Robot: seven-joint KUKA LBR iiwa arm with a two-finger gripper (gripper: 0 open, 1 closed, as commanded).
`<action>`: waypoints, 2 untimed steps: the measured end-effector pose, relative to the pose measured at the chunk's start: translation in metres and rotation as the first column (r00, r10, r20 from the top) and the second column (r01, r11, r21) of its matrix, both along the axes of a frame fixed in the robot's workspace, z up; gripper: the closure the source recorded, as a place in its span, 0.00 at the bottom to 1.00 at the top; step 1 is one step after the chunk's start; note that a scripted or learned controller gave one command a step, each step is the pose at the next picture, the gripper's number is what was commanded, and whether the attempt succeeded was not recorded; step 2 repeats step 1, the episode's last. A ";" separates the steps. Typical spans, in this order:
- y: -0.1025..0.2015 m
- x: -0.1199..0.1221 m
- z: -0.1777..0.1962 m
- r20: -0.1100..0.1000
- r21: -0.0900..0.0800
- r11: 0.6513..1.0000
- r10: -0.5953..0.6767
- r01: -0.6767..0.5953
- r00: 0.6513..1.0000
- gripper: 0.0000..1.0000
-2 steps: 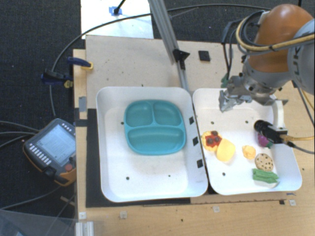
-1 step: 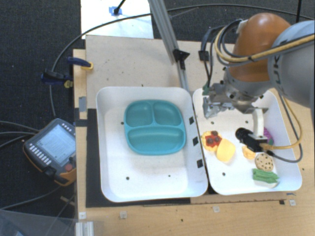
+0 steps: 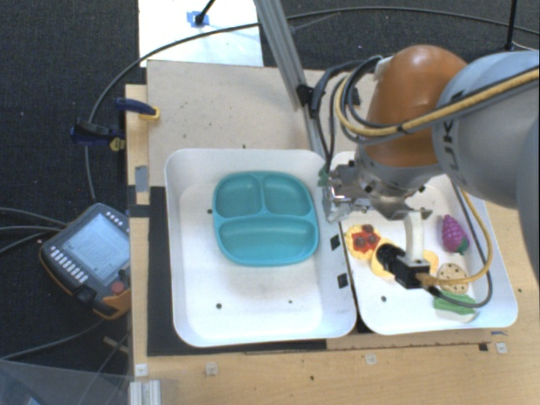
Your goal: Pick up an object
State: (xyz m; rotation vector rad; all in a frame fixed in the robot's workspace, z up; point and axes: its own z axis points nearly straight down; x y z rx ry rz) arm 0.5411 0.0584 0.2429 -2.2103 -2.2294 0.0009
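Observation:
The arm's orange wrist band sits over the right bin (image 3: 498, 306), and the gripper (image 3: 364, 213) hangs below it at that bin's left side. Directly under the gripper lies a yellow toy pizza slice with red topping (image 3: 364, 241). A purple bunch of grapes (image 3: 454, 233) rests near the bin's right wall. A round tan cracker (image 3: 452, 273) and a green piece (image 3: 456, 305) lie at the front right. Part of a yellow item (image 3: 430, 260) peeks out beside the cracker. The arm hides the back of this bin.
The left bin (image 3: 253, 310) holds a teal divided plate (image 3: 265, 218) in its back half. A slanted metal pole (image 3: 283, 40) rises behind the bins. A teach pendant (image 3: 89, 256) and cables lie on the floor to the left.

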 end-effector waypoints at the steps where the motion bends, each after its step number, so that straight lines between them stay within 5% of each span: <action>1: 0.052 -0.023 -0.004 0.000 0.000 1.000 0.000 0.000 1.000 1.00; 2: 0.052 -0.023 -0.004 0.000 0.000 1.000 0.000 0.000 1.000 1.00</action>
